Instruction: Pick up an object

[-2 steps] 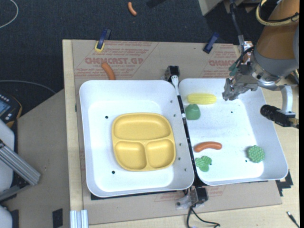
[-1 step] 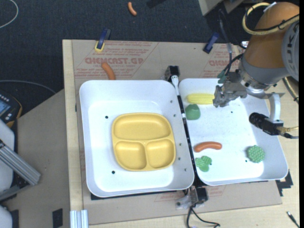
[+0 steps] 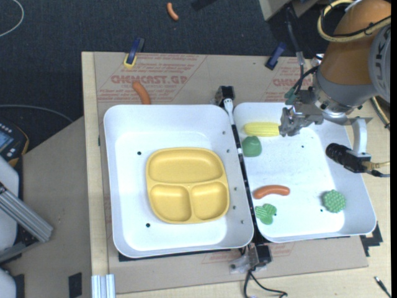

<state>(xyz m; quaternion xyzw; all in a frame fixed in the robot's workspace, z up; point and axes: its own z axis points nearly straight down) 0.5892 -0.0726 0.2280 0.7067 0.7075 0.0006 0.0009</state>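
Hard to tell whether the jaws [image 3: 289, 126] are open or closed: too small and dark against the bin. Hanging low over the far end of the right bin [image 3: 310, 231], tips just beside the right end of the corn cob [image 3: 261, 129], perhaps touching it, but nothing seen between them. Nearest candidate for the pick: that corn cob, lying crosswise just left of the jaws. Slightly nearer the camera and left of the jaws, a green round piece [image 3: 251, 146], almost touching the corn. Well away toward the front of the bin: a sausage [image 3: 272, 192], a green leafy piece [image 3: 266, 213] and a knobbly green ball [image 3: 334, 200]. In the left bin [image 3: 124, 135], far left of the jaws, a yellow divided plate [image 3: 186, 184].

Main risks, as a judgement: closing on the very tip of the cob and squeezing it out sideways; rolling it against the bin wall; nudging the green piece; or closing beside the cob on nothing.
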